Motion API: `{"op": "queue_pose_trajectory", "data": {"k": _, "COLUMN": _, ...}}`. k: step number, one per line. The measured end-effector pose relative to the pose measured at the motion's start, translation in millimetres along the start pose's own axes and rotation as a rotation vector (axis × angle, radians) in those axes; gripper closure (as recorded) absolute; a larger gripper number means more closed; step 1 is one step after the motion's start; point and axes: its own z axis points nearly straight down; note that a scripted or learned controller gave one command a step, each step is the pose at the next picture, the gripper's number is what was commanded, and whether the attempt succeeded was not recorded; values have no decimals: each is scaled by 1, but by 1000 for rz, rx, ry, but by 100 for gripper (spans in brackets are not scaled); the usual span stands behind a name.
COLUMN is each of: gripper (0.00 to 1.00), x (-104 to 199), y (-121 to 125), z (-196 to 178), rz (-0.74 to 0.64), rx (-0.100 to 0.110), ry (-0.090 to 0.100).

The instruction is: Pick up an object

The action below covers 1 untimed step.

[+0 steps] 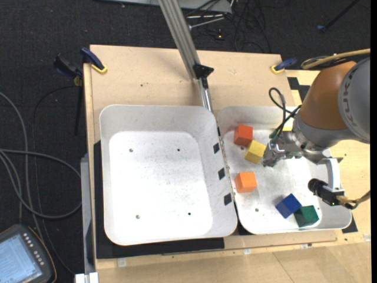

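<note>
My pincer (272, 157) hangs low in the right bin (259, 220), right of centre frame, just beside the yellow block (255, 151); I cannot tell its state. Orange blocks (243, 135) (246, 181) lie near, blue (288, 206) and green (306, 216) at lower right.

Two bins (118, 119) (336, 220) — five blocks: two orange (243, 135) (246, 181), yellow (255, 152), blue (288, 206), green (307, 216).

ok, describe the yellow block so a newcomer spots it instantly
Look in the right-hand bin, the one the arm reaches into. Near its upper middle, beside the gripper, sits the yellow block, just below a red-orange block. It is the only yellow one.
</note>
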Motion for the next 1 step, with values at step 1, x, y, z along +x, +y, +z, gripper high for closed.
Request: {"op": "queue_pose_trajectory", "data": {"k": 1, "gripper": 100, "x": -1, "y": 4, "z": -43, "rz": -1, "rx": -1, "ry": 0}}
